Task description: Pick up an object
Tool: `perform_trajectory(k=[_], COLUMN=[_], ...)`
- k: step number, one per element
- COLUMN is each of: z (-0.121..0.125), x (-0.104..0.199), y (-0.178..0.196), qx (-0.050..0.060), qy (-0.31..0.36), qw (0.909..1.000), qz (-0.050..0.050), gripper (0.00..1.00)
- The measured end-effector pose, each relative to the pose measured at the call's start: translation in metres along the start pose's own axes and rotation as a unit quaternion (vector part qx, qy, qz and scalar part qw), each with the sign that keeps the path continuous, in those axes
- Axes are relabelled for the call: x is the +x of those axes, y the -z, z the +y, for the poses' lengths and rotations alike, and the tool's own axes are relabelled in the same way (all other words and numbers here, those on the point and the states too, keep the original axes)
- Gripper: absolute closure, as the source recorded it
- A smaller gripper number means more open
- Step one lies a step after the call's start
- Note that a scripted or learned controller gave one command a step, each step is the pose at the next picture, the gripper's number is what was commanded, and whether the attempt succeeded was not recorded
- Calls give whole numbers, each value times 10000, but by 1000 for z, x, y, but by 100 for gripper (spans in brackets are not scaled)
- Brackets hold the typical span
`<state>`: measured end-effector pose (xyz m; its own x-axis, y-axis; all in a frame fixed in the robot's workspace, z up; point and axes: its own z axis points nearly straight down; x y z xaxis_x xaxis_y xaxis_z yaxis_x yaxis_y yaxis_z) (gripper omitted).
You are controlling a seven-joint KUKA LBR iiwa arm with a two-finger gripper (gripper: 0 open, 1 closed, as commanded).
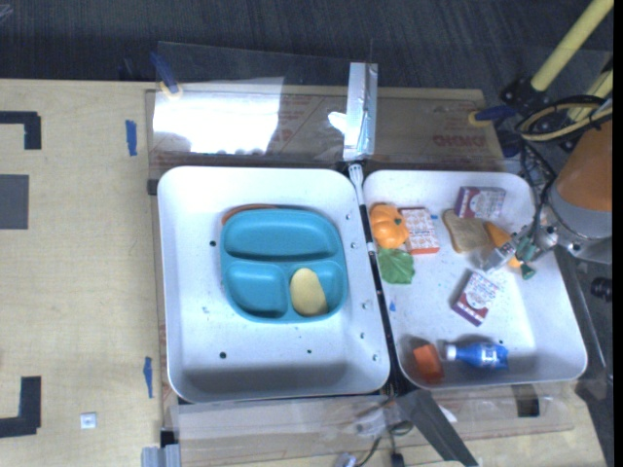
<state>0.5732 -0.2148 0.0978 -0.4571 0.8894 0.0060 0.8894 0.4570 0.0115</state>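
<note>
My gripper (517,251) hangs low over the right side of the right bin (560,334), with the grey arm and its orange band (596,178) behind it at the frame's right. Just left of the gripper lie a tan bread slice (469,232) and a small orange piece (497,233). Below the gripper a maroon packet (475,297) lies flat. A second maroon packet (481,203) sits at the bin's far side. Nothing visibly hangs from the gripper.
The right bin also holds an orange pumpkin toy (387,226), a green piece (397,266), a white-and-red box (420,230), a blue bottle (479,355) and an orange block (426,360). In the left bin (185,290), a blue divided tray (277,261) carries a yellow oval (309,291).
</note>
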Motion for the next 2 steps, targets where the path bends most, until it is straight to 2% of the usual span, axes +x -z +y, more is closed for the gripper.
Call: perform_trajectory(k=[1,2], z=[86,85], x=[18,18], y=[-12,-13], qx=[25,41], qy=[-890,-895], qw=[9960,9960], qz=[-46,-42], gripper=[100,0])
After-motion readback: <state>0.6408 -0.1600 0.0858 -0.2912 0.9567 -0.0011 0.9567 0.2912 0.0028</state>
